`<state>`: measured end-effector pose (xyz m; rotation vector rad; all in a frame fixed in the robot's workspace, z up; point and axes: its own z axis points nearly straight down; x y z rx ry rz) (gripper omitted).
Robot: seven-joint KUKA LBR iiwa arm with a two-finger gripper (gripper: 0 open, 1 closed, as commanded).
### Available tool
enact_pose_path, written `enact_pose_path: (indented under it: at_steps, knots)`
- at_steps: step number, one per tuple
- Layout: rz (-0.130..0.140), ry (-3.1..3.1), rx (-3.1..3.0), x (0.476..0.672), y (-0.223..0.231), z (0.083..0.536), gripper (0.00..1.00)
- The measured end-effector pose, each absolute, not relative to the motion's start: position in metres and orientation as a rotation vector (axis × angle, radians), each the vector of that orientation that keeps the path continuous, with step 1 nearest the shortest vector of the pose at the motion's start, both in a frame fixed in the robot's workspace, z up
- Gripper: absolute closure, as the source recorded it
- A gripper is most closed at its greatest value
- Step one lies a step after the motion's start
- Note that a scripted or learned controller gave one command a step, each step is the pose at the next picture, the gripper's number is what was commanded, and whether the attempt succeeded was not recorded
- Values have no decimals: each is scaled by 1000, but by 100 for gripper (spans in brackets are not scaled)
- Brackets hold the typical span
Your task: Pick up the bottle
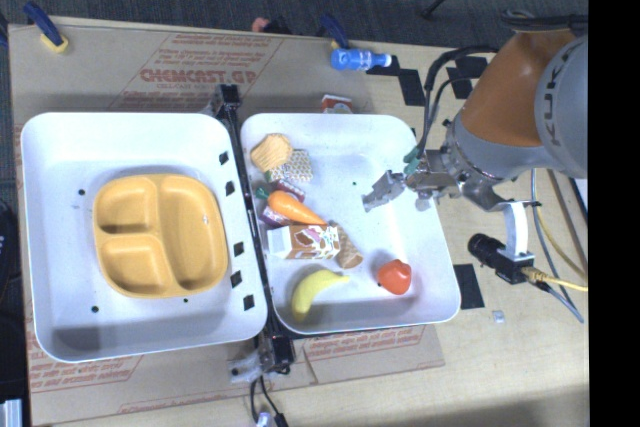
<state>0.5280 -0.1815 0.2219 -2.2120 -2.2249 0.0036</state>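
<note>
**Bottle not yet picked up**

We see the bottle [358, 60] lying on its side on the bench, beyond the far rim of the right bin [430, 260], near a blue clamp. It is outside both bins and nothing touches it.

The gripper [383, 189] hangs over the right bin's open floor, well apart from the bottle. We cannot tell how its hand is set, and we see nothing in it.

Below and beside it in the right bin lie a carrot [292, 207], a cookie [270, 152], a small printed carton [318, 241], a banana [314, 290] and a tomato [395, 276]. The left bin [45, 245] bears a yellow tray [160, 233].

We judge the task barely begun: the arm has yet to travel past the bin's far rim, come down over the bottle, close on it and lift. The bottle's round body may roll when touched.
</note>
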Motion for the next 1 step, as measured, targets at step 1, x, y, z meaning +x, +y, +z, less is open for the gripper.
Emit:
enact_pose_path:
  at_steps: [1]
  knots:
    - [5, -2229, -2205, 528, -181, 232, 100]
